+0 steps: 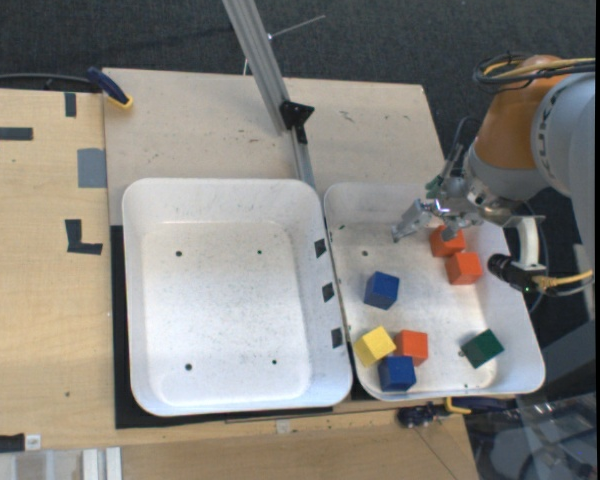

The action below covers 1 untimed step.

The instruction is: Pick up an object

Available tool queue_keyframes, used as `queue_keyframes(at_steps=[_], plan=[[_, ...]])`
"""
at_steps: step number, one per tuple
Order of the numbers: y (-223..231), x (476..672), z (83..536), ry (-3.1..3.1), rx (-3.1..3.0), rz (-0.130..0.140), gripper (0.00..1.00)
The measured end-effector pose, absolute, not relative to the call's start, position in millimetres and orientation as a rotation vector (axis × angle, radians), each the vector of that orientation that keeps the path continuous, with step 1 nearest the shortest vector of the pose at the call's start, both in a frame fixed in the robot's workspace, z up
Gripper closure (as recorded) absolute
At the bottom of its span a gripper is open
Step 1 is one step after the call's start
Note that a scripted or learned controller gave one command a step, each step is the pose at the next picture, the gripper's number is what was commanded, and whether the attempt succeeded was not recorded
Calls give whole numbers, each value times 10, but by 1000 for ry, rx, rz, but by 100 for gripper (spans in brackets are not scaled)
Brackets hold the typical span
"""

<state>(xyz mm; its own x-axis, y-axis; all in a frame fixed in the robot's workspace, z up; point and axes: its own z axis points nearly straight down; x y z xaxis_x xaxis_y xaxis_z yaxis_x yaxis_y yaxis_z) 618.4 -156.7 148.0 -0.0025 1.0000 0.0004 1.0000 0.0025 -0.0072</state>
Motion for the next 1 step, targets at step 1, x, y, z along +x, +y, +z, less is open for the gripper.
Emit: queue_keyframes(at_steps=[1], plan=[[-1555,6165,936,-2219,-2216,8,0]])
